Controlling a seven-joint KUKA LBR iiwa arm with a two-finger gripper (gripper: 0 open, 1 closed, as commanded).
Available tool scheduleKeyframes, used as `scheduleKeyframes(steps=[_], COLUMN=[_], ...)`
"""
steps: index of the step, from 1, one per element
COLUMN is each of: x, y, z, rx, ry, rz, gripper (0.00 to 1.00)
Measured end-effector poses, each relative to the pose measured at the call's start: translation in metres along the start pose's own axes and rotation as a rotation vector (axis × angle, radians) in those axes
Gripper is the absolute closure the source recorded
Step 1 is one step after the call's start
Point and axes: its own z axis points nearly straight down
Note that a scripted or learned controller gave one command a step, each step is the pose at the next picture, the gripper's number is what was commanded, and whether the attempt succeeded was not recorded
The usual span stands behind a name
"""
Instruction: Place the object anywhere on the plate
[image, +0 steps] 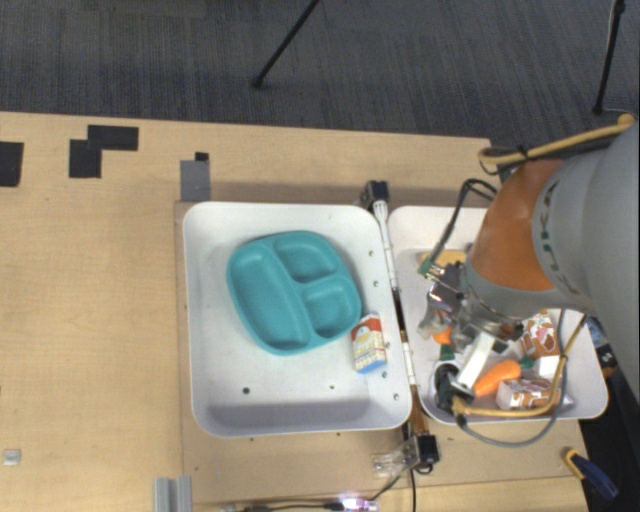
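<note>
Tool (447, 318) position: low over the right bin (412, 236), near that bin's left wall, at the end of my arm (520, 235), which reaches in from the right. My wrist housing covers the tool from above, so I cannot tell whether it is spread, pressed together, or pinching anything. I record no grasp.

Right bin contents: an orange piece (497, 376) lies in the lower half of the bin, below and to the right of the tool. Two printed cartons sit near it, one (541, 336) toward the bin's right side and the other (517, 396) close to the bottom rim. All three are partly masked by my wrist and cabling. I cannot tell whether any of them touches the tool.

Left bin (250, 405) contents: the plate (293, 290), teal and divided into compartments, lies flat in the upper middle of the bin. A small carton (368, 345), white with red and blue print, rests on the bin floor against the plate's lower-right rim, between the plate and the bin's right wall. It is beside the plate, not on it.

Object status: I cannot tell from this view which item is the one assigned; each item listed lies off the plate.

Both bins sit side by side on the tan surface (90, 320).
</note>
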Motion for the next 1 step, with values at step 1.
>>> scheduleKeyframes(steps=[1], x=[0.0975], y=[-0.0288], z=[-0.0635], rx=[0.0], ry=[0.004], rz=[-0.033], gripper=[1.0])
